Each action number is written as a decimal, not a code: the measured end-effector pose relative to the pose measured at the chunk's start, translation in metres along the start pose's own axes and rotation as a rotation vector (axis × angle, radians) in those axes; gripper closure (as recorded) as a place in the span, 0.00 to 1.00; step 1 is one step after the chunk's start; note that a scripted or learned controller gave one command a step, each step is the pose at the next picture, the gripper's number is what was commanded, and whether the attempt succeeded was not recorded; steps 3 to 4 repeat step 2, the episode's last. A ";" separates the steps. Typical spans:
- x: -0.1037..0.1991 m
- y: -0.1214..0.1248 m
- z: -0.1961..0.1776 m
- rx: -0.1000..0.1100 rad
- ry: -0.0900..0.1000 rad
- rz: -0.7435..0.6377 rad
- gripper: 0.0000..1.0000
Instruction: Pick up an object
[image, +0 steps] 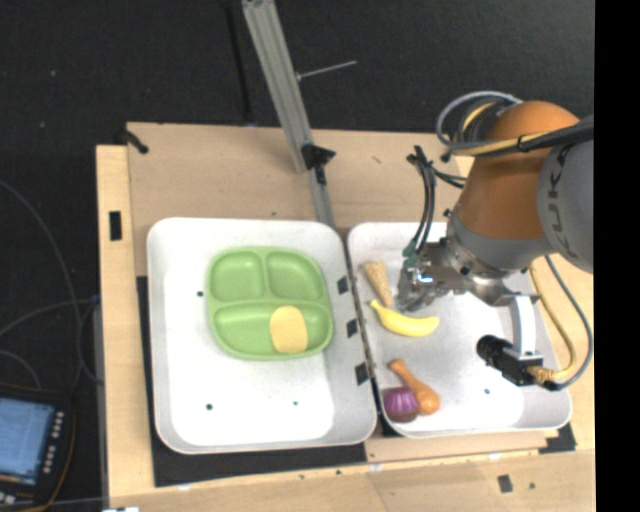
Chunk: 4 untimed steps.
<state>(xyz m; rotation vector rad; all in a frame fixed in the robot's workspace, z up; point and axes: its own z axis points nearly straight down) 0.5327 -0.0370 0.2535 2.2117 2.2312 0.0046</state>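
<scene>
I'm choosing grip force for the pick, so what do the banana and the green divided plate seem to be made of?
Banana: likely moulded plastic toy food, with a uniform yellow, smooth skin. Green divided plate: probably plastic too, with an even matte colour and soft moulded ridges between its compartments. Neither material is certain from above.

I see two white bins on a tan surface. A light green plate carries a yellow disc. Nearby: a yellow banana, a beige roll, and a purple-and-orange toy. The arm is orange and grey.
</scene>
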 end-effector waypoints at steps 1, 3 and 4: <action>0.046 -0.005 0.012 0.001 -0.001 0.002 1.00; 0.105 -0.015 0.003 -0.001 0.001 -0.001 1.00; 0.105 -0.015 0.003 -0.001 0.001 -0.001 1.00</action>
